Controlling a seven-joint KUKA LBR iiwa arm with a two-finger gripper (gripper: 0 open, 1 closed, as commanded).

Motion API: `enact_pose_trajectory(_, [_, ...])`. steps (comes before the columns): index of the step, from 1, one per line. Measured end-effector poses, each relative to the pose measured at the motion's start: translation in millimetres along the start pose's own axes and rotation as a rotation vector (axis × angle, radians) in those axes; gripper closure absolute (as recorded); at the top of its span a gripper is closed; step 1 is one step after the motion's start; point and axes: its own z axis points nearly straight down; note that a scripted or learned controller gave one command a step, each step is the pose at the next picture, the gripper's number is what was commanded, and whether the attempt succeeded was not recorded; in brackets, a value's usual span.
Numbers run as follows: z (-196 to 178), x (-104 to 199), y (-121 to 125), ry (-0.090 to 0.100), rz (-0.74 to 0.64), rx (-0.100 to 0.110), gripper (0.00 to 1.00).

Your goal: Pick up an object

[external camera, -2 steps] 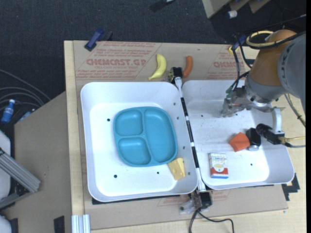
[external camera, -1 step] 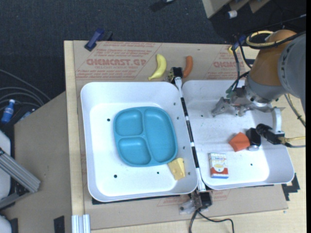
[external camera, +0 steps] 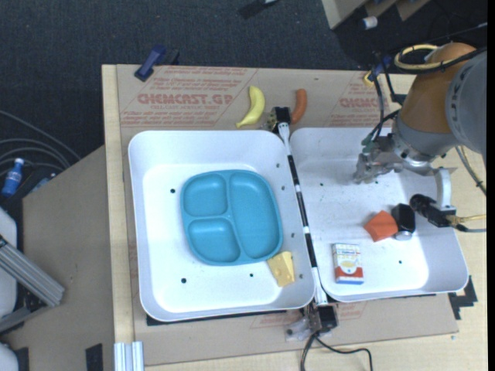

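Orange marks the nearest candidate: an orange block (external camera: 380, 226) is seen lying in the right bin (external camera: 332, 199), with a small printed carton (external camera: 348, 263) near it, toward the front rim. The gripper (external camera: 372, 166) is poised over bare floor in the far part of that bin, apart from both. How wide it stands cannot be told.

For a sound pick, the gripper is best carried over the block, centred, and lowered square so that its flat sides are met evenly. The bin floor looks smooth, so a nudged block may well slide.

The left bin (external camera: 155, 207) is occupied by a blue divided plate (external camera: 230, 216) and a yellow wedge (external camera: 282, 269). A banana (external camera: 251, 107) is seen on the paper-covered board (external camera: 193, 95) behind the bins.
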Motion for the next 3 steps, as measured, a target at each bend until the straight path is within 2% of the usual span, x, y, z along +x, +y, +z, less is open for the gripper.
enact_pose_trajectory(1, [0.2,0.0,-0.1,0.000,0.000,0.000,0.00])
enact_pose_trajectory(2, [20.5,-13.8,-16.1,0.001,0.003,0.008,0.00])
enact_pose_trajectory(3, [10.1,-13.5,-15.3,0.001,0.003,0.006,1.00])
